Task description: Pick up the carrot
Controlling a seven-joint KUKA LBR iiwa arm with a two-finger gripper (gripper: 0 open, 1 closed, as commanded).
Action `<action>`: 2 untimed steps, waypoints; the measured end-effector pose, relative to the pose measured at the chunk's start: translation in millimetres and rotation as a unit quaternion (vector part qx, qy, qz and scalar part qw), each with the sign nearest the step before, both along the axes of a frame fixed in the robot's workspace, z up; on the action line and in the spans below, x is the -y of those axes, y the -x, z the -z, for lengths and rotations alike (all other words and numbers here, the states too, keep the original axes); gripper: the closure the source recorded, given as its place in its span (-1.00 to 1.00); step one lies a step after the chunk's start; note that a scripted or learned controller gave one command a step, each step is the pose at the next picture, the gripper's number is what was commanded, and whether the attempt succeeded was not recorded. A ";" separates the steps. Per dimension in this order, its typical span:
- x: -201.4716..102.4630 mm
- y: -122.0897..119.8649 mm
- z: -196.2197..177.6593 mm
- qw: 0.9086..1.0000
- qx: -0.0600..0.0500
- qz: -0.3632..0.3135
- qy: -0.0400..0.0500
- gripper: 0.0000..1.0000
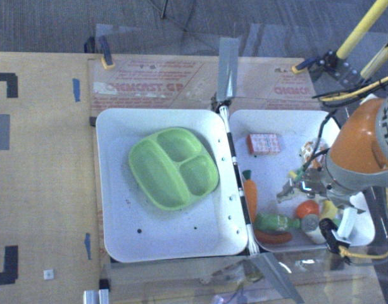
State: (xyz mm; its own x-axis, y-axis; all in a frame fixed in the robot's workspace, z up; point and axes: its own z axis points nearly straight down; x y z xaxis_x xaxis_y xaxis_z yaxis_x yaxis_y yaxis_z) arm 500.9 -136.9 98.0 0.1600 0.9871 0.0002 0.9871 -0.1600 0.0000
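Note:
The carrot (250, 196), orange with a green top, lies lengthwise along the left wall of the right bin (288, 126). My gripper (295, 187) hangs over the middle of that bin, about a hand's width to the right of the carrot and apart from it. The arm's orange band (363, 145) sits above the bin's right side and hides part of it. Nothing shows in the gripper.
A green bottle (276, 221) and a red sausage-shaped item (273, 237) lie just below the carrot. A red tomato (307, 208) sits under the gripper, and a red box (263, 144) lies at the back. The left bin (118, 233) bears a green divided plate (173, 168).

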 end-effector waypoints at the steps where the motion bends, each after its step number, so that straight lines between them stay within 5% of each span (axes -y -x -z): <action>1: -41.4 -14.7 9.2 0.978 0.006 0.210 0.002 -1.00; 2: 16.3 -89.3 9.9 0.956 0.003 0.294 0.001 -1.00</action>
State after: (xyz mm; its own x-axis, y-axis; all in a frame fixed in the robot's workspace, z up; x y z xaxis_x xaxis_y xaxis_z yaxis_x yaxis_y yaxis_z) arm 590.2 -153.2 88.1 0.6865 0.7271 0.0009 0.7271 -0.6865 0.0059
